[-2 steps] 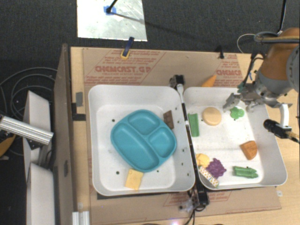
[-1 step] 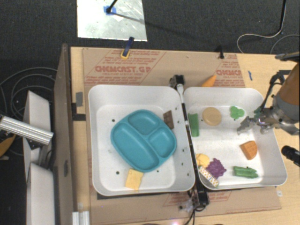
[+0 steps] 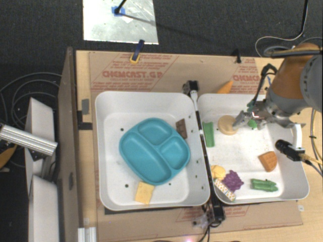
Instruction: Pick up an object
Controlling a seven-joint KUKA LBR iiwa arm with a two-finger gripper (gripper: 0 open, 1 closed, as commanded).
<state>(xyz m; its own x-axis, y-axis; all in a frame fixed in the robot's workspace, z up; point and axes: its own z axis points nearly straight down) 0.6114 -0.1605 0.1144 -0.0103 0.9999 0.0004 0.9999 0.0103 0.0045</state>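
Gripper: the two-finger gripper [image 3: 246, 119] sits low in the right shallow white plastic bin [image 3: 292, 188], jaw state impossible to tell.
Nearest object: round tan wooden disc [image 3: 226, 125], just beside the fingertips.
Left bin: glossy turquoise compartment plate [image 3: 154, 150], flat yellow foam square [image 3: 144, 192].

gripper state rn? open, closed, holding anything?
Gripper: cannot be told. It sits low in the right bin, right beside the tan round object, with nothing visibly held.
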